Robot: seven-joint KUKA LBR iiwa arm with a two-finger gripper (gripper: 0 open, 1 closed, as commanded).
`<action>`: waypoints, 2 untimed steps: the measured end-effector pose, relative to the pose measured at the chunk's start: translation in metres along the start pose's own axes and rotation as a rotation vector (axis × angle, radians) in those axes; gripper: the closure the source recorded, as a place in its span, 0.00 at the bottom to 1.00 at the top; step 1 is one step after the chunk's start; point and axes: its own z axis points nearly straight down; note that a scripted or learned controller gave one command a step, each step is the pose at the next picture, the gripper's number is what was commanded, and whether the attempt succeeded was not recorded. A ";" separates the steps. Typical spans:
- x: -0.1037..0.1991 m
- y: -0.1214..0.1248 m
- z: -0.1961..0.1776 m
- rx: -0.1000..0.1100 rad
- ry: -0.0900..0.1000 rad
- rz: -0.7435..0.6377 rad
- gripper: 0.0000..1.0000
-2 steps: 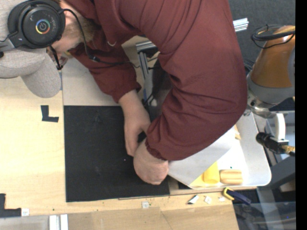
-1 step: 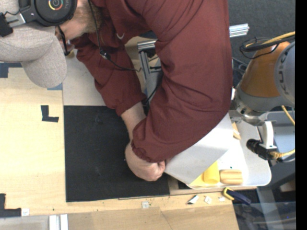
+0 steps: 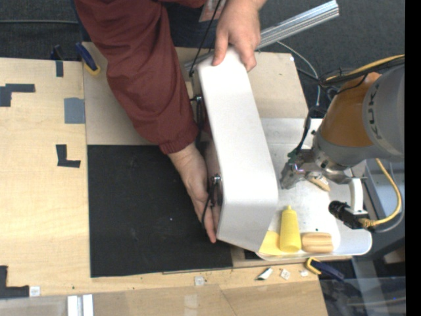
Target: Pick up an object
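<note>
A yellow bottle-shaped object (image 3: 289, 228) lies at the near end of the right bin (image 3: 352, 244). A tan, bread-like piece (image 3: 317, 242) rests beside it on the right, and a flat yellow piece (image 3: 268, 244) lies on its left. My gripper (image 3: 294, 170) hangs above the right bin's middle, below the grey arm and its orange band (image 3: 345, 120). It stands about a hand's width farther back than the objects and touches none of them.
A person in a red shirt (image 3: 135, 58) leans over the bench and holds the other white bin (image 3: 237, 150) tilted on edge with both hands, right next to my gripper. A black mat (image 3: 145, 209) lies bare on the left. Cables trail at the right.
</note>
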 end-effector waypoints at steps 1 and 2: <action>0.000 0.001 0.039 -0.006 0.001 0.000 0.00; 0.001 0.000 0.029 -0.004 0.003 0.000 1.00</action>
